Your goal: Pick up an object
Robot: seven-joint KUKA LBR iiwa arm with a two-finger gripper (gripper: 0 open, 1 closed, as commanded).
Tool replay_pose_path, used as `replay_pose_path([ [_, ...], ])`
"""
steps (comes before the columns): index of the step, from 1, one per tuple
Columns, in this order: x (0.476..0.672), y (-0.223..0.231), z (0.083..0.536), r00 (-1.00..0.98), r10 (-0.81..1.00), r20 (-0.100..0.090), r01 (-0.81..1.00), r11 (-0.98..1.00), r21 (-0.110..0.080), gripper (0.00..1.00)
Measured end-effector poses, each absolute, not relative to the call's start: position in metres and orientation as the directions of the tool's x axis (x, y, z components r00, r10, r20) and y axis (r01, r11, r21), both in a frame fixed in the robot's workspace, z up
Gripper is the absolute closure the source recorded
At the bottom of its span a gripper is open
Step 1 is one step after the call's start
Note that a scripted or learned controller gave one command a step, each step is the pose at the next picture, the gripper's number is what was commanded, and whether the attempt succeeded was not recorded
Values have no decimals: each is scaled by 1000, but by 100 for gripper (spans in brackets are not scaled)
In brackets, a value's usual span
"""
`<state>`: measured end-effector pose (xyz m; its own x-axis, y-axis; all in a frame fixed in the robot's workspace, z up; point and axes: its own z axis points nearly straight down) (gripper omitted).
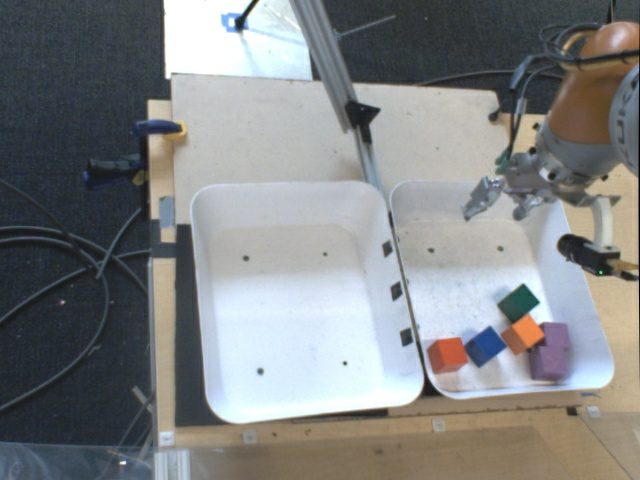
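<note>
Gripper [497, 196] over far end of right bin [440, 213], fingers spread apart, nothing between them. Blocks well apart from it at near end: green [518, 301], blue [485, 345], two orange [447, 354], purple [551, 351].

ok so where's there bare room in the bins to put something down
The left bin has bare floor wall to wall. The right bin is free across its middle, between the gripper and the blocks. Its near right corner is crowded: orange block, blue block, green block, purple block.
</note>
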<state>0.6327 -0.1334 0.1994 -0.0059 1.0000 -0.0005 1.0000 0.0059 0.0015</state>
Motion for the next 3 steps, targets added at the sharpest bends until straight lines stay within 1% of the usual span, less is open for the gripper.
replay_pose_path([
  [1, 675, -166, 194, -5, 1000, -2, 1000, 5, 6, 0],
  [2, 625, -186, 86, 0, 1000, 0, 1000, 0, -7, 0],
  [3, 573, -207, 90, 2, 1000, -1, 1000, -2, -3, 0],
])
